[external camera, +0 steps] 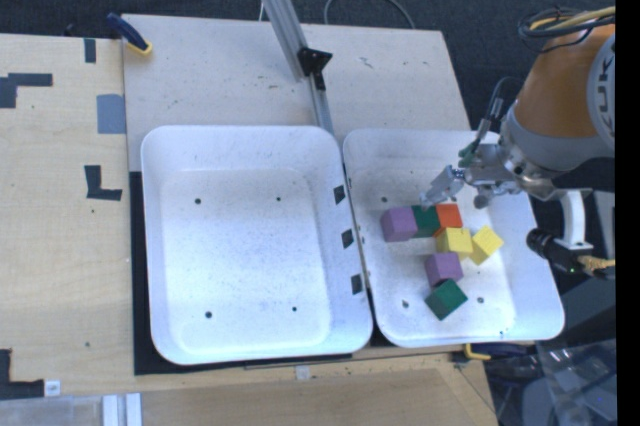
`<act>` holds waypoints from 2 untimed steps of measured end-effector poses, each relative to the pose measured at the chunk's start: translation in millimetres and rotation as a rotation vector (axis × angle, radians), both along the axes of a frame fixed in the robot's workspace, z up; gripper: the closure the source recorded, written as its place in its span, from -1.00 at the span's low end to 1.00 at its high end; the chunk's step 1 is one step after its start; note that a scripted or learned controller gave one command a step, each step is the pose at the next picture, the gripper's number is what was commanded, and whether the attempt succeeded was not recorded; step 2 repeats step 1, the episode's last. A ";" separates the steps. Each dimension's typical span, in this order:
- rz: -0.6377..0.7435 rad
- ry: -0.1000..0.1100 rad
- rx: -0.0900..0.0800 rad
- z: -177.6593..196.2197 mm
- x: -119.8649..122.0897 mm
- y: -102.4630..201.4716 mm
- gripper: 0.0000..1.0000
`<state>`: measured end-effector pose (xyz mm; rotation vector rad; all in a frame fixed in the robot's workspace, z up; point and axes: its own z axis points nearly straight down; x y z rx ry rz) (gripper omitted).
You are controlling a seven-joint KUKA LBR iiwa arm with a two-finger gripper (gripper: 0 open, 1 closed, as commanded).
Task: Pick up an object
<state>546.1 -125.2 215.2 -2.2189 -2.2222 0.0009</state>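
Nearest the lens, at the bottom of the frame: pale wooden bench edge [300, 394] under two shallow white plastic bins set side by side

Item 1 — left white bin [160, 214]: bare speckled floor with a few dark dots

Item 2 — right white bin [400, 154]: holds all the candidate objects, a tight cluster of small foam-like cubes
- dark green cube [446, 298], lowest in the cluster, slightly apart from the rest
- purple cube [442, 267], just above it, near or touching
- yellow cube [459, 240] and a second yellow cube [487, 244], side by side at the cluster's right
- orange cube [449, 214], touching the yellow one below it
- small green cube [427, 221], wedged between the orange and the lilac-purple cube [399, 223] at the left

Item 3 — grey two-finger gripper [447, 186] on the grey and orange arm [565, 104]: poised just above the orange and small green cubes; fingers look slightly parted, nothing visible between them, though how far open is hard to judge at this size

Risks, as judged:
- Cubes packed edge to edge; a descending finger is likely to land on a neighbour's top face instead of slipping into a gap, so the close would find nothing
- Closing across two cubes at once could squeeze one out sideways
- Contact may scatter the cluster towards the bin wall
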 end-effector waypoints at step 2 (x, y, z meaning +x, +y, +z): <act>-0.003 0.007 -0.001 -77.6 15.2 -27.6 -1.00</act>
